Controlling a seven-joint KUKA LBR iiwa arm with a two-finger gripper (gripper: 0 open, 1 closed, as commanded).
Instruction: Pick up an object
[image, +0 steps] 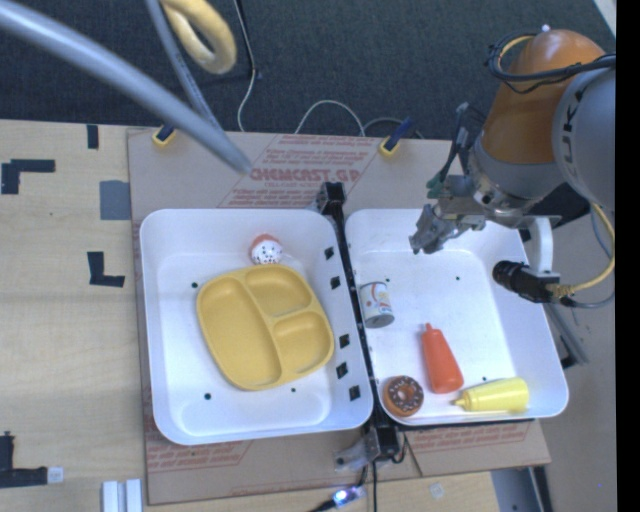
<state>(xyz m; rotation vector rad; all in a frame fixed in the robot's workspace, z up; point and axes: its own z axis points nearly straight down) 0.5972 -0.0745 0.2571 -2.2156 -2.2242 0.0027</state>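
Observation:
My gripper (428, 238) hangs over the back part of the right bin (520, 300), with nothing visible between its fingers. Below it in that bin lie a small silver can (376, 303) near the divider, an orange-red bottle (440, 360), a chocolate doughnut (403, 396) and a yellow mustard bottle (493, 396) along the front. The left bin (165, 330) holds a yellow divided plate (265, 326) and a small white and red ball-like toy (265, 250) behind it.
A black divider (342, 290) separates the two bins. Cardboard (300, 170) lies under them, with yellow and blue clamps at its back corners. A grey pole (130, 75) crosses the upper left. A black camera unit (520, 278) sticks out by the right bin's rim.

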